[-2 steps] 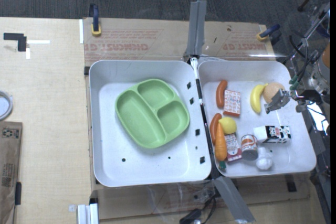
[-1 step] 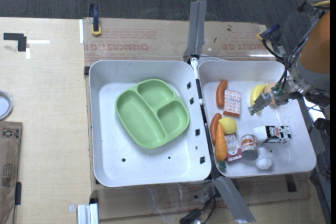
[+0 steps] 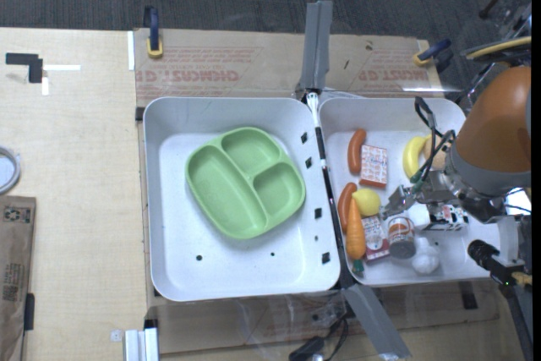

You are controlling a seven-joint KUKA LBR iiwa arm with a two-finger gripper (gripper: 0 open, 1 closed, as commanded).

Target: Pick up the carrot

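Red printing ran across the cardboard sheet [image 3: 254, 63] behind the bins, upside down and mirrored from this view, too faint to read with certainty; the brown paper bag [image 3: 15, 266] at the desk's left edge bore a dark recycling-type mark; the small red-and-white carton [image 3: 374, 165] in the right bin carried print too small to read.

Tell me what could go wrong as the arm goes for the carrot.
1. The carrot is packed against the lemon and a small red carton, so the claw may catch those instead.
2. It lies close to the right bin's left wall, which could block a finger.
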